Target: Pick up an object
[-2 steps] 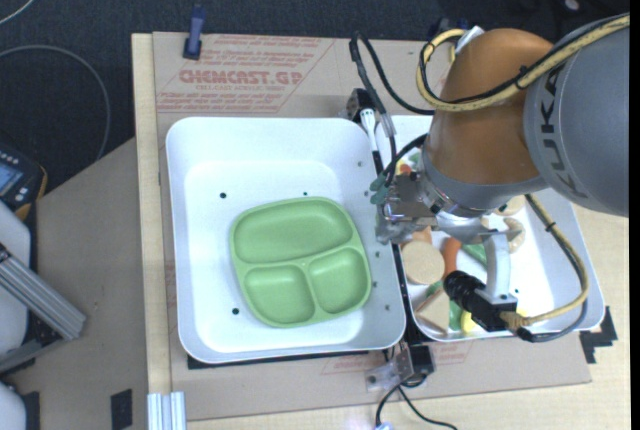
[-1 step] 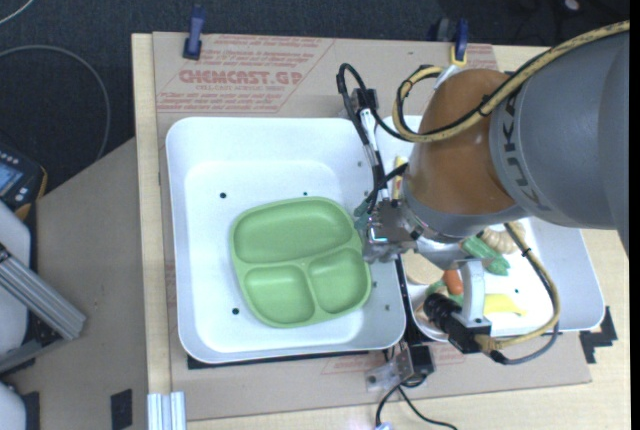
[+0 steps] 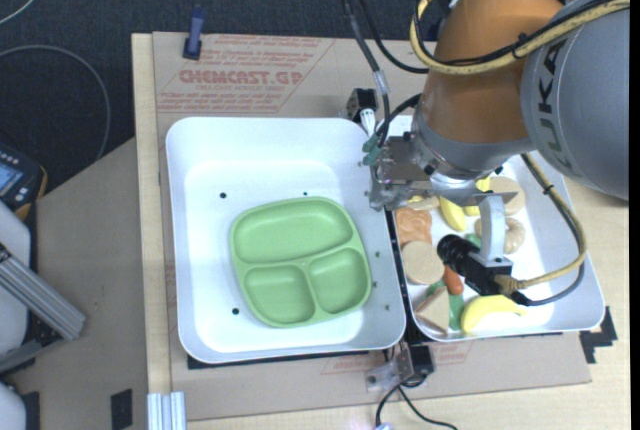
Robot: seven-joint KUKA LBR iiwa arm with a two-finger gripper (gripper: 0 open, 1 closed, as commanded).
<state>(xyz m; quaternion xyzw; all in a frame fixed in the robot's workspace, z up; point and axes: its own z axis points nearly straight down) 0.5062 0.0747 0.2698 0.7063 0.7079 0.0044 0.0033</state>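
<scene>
The banana (image 3: pixel 487 311) at lower right looks light, smooth, best pinched mid-body; the gripper's (image 3: pixel 432 203) state I cannot tell.

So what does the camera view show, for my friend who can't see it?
A big grey and orange robot arm reaches down over the right white bin, which holds toy food, including a yellow banana. The left white bin holds a green divided plate.
</scene>
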